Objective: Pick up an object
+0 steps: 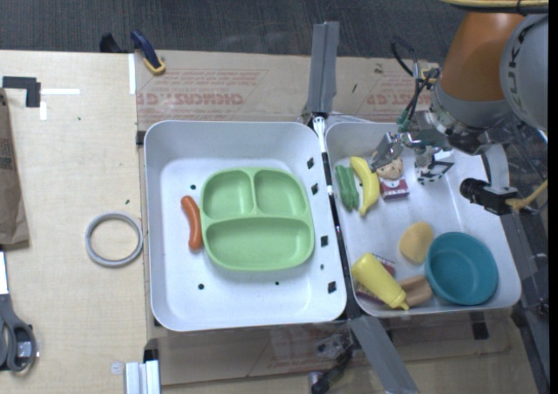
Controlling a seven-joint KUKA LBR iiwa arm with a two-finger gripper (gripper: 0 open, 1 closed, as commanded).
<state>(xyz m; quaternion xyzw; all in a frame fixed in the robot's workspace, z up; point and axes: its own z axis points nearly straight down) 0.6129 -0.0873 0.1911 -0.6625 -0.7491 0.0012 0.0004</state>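
Two-finger gripper [390, 152] low in right white bin [453, 309], poised above small red-and-white carton [395, 183] beside yellow plastic banana [367, 181]; finger spread unclear, can't tell, nothing visibly held. Likely lining up grasp.

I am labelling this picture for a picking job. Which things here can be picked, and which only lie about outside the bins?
For picking:
- banana
- green pod
- small red box
- mustard bottle
- teal bowl
- yellow lump
- sausage
- divided green plate

Lying about:
- tape ring
- scissors
- blue-handled clamp
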